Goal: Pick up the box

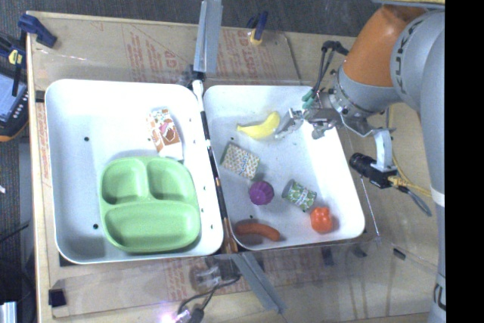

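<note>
A small white carton box with printed pictures stands in the left bin, just above the green tray. A flat patterned box lies in the right bin, near its left wall. My gripper hovers over the upper part of the right bin, just right of the banana. Its fingers are spread apart and open, with nothing between them. The gripper is well to the right of both boxes.
A green divided tray fills the lower left bin. The right bin also holds a purple fruit, a small can, an orange-red pepper and a brown sausage. A divider wall separates the bins.
</note>
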{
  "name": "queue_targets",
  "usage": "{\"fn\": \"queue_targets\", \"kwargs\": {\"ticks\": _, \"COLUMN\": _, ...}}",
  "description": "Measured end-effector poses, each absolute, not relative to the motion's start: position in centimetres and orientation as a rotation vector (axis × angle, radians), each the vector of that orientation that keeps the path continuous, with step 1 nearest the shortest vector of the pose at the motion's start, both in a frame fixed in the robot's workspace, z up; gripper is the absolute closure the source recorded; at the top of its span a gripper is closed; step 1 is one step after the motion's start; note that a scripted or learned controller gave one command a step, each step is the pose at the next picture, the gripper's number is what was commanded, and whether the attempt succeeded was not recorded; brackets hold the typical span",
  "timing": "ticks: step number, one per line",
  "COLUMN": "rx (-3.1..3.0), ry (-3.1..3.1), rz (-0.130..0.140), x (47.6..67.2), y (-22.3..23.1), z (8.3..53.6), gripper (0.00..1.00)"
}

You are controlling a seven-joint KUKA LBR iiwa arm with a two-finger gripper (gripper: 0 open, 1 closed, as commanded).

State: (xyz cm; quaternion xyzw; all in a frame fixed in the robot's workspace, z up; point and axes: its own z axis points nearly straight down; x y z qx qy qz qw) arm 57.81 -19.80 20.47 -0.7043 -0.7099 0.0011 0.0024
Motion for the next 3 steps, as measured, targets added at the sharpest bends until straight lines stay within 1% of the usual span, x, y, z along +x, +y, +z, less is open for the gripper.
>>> {"fn": "queue_targets", "kwargs": {"ticks": 1, "rx": -2.273, "ry": -2.162, "rz": 0.006, "x": 55.0, "y": -12.9, "z": 9.0, "gripper": 0.0}}
{"fn": "queue_targets", "kwargs": {"ticks": 2, "rx": -2.218, "ry": -2.222, "rz": 0.001, "x": 60.5, "y": -13.3, "z": 9.2, "gripper": 0.0}}
{"fn": "queue_targets", "kwargs": {"ticks": 3, "rx": -2.205, "ry": -2.232, "rz": 0.005, "x": 56.7, "y": -12.0, "z": 9.1, "gripper": 0.0}}
